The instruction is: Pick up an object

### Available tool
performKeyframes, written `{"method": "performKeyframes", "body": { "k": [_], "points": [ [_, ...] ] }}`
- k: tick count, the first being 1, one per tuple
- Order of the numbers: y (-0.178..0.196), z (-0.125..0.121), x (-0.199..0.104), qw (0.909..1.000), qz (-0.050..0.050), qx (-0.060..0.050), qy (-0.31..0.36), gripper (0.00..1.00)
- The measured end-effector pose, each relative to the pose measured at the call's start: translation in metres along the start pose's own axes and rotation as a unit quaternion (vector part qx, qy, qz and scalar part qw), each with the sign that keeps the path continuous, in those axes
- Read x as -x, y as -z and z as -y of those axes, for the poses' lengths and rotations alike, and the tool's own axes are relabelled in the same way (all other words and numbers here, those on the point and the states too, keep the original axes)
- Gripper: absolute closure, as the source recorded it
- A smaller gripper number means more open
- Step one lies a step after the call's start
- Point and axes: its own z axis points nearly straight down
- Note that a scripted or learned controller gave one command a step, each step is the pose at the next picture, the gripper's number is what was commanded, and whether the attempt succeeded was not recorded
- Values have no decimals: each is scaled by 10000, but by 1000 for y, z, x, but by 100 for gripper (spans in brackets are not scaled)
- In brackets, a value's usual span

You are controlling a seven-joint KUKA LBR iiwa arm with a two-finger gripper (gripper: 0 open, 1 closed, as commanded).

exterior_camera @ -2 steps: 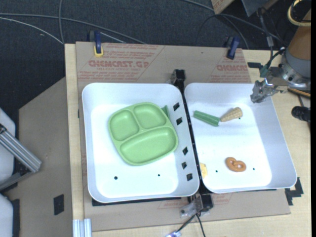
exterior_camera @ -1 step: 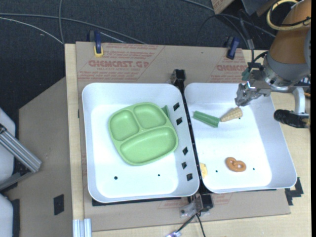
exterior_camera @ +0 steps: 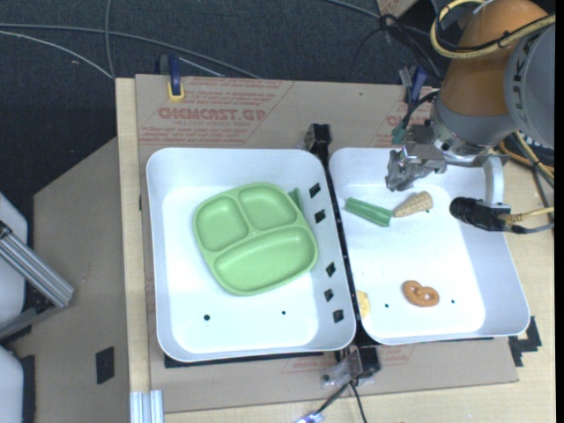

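The gripper [exterior_camera: 401, 180] hung just above the cone [exterior_camera: 414, 204], right of the green stick [exterior_camera: 367, 211]. I could not tell its grip. It should drop straight down.

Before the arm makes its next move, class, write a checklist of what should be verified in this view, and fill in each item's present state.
1. Tool is over the right bin: ok.
2. A target lies near the tool: ok; the cone and the green piece lie just below it.
3. Tool holds an object: cannot tell; its tip is too small and dark to read.
4. Cone and green piece are apart enough for a clean grab: not ok; they lie almost end to end.
5. Pretzel has room around it: ok.
6. Green plate is out of the way: ok; it lies in the left bin.
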Motion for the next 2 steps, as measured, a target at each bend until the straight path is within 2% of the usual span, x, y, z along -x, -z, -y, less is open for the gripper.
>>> {"method": "performKeyframes", "body": {
  "k": [1,2],
  "points": [
    [12,7,-58,10000,-4,6,6,100],
    [5,3,-108,10000,5,7,-3,100]
  ]
}}
